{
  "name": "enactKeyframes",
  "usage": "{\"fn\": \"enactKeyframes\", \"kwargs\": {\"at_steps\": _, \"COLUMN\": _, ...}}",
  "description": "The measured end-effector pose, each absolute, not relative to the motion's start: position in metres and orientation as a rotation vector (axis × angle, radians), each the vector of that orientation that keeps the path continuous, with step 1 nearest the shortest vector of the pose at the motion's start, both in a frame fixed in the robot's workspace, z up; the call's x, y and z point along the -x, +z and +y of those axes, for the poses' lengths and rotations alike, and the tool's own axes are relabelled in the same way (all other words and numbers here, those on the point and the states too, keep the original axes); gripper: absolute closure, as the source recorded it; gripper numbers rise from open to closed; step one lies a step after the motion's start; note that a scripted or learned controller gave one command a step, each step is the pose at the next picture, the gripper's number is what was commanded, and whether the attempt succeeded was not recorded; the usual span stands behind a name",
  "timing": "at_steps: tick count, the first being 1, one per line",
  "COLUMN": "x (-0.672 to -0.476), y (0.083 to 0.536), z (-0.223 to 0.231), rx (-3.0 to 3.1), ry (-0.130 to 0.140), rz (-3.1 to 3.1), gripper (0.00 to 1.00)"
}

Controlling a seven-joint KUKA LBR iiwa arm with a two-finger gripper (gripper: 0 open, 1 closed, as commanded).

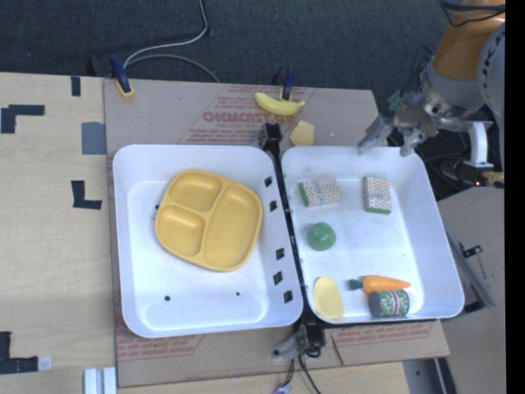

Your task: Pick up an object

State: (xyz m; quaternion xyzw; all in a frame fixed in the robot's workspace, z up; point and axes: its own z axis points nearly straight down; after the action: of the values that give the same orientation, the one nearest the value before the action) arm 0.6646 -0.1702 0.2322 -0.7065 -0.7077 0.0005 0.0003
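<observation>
- Nearest the camera, along the right bin's [443,245] front edge, lie a yellow piece [328,298], a carrot [384,283] with its long axis running 9 to 3 o'clock, and a small can [388,303] touching the carrot's near side.
- Toward the bin's middle sits a green ball [321,235], well apart from the rest.
- Farther back rest two patterned blocks: a left sponge [320,191] and a right sponge [377,194], the latter's long axis running roughly 12 to 6 o'clock.
- The left bin [131,220] holds a yellow divided plate [209,220].
- Beyond the bins, on the desk, lie a banana [279,103] and a yellow cube [302,133].
- Farthest, the jaws [385,140] hover over the right bin's back rim, spread wide with nothing between them.
- No target is fixed; the right sponge looks the likeliest, lying at about 6 o'clock from the jaws and nearest to them, so the coming move probably calls for a short reach toward the camera and down.
</observation>
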Motion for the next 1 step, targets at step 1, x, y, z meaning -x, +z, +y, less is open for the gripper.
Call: {"fn": "enactKeyframes", "kwargs": {"at_steps": 1, "x": -0.6536, "y": 0.0871, "z": -0.2212, "rx": 2.223, "ry": 0.001, "rz": -2.226, "gripper": 0.00}}
